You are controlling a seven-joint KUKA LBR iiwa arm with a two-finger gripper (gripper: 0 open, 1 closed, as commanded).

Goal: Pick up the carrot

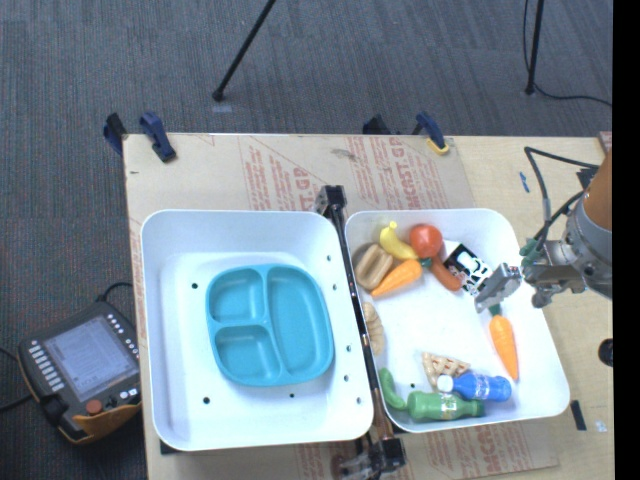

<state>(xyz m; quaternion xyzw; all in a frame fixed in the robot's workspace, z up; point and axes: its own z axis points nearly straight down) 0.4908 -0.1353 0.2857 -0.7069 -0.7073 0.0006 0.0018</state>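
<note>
Biggest first: the pale wooden bench (480, 173) carries my two shallow white plastic bins, the left bin (165, 268) and the right bin (545, 368) touching along their shared edge. In the left bin lies a turquoise three-compartment plastic plate (270, 323), about dead centre. I come in at 3 o'clock, and my two-finger gripper (497, 286) hangs over the right bin's 3 o'clock side; how far my fingers are parted I cannot tell, and I see nothing between them. The orange toy carrot with the green stub (504, 345) lies on the bin floor just beside my fingertips, at their 6 o'clock, pointing towards 5. A second orange carrot-like piece (398, 277) sits at the bin's 11 o'clock, beside a yellow toy banana (396, 242) and a red toy tomato (425, 239). At 6 o'clock: a green plastic bottle (437, 405), a blue plastic bottle (485, 387), a tan wedge (440, 368).
</note>
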